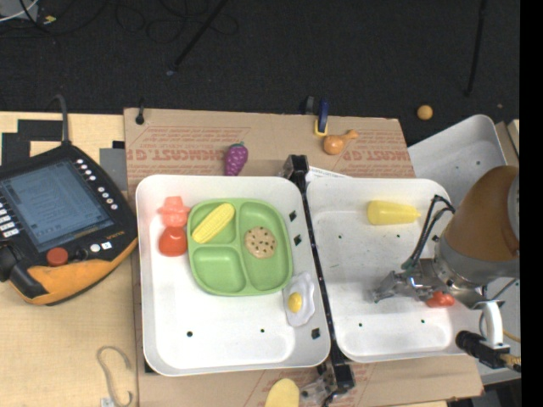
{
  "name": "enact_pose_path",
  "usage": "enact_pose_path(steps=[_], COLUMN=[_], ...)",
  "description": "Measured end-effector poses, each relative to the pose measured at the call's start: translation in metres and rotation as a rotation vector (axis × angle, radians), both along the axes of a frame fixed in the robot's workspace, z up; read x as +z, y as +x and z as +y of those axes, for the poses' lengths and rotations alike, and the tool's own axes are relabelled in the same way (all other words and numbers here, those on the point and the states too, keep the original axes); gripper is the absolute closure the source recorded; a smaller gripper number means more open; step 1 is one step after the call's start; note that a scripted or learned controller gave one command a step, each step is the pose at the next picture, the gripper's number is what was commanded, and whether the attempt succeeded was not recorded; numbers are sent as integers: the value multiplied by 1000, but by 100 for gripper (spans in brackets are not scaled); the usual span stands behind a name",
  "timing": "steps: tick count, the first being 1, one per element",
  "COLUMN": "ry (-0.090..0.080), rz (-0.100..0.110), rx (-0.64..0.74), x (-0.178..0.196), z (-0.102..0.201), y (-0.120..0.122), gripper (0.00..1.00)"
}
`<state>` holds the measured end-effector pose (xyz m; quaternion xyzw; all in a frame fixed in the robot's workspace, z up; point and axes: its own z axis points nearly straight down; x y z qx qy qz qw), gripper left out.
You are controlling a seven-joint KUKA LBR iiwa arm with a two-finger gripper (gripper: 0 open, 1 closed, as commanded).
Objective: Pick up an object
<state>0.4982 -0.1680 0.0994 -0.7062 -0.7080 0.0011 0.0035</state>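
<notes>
Reaching in from the right, the gripper (392,288) sits low inside the right bin (356,333), its metal fingers splayed toward the bin's middle; I cannot tell whether they are open or closed. A small red object (440,298) lies just beside the wrist. A yellow toy (392,213) rests near the bin's far wall.

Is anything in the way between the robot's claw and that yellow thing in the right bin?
Nothing visible. The gripper sits low in the right bin, and the yellow thing lies near the bin's far edge. Only bare white floor lies between them. A small red piece lies on the gripper's other side, out of the path.
</notes>
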Motion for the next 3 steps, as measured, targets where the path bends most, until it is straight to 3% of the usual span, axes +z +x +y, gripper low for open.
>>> enact_pose_path(steps=[1,2,3], ry=[-1,-2,-4], rz=[-3,-5,-7], rx=[-5,-11,-11], x=[-13,-1,43], z=[1,-1,-5], y=[0,0,-6], gripper=[0,100,100])
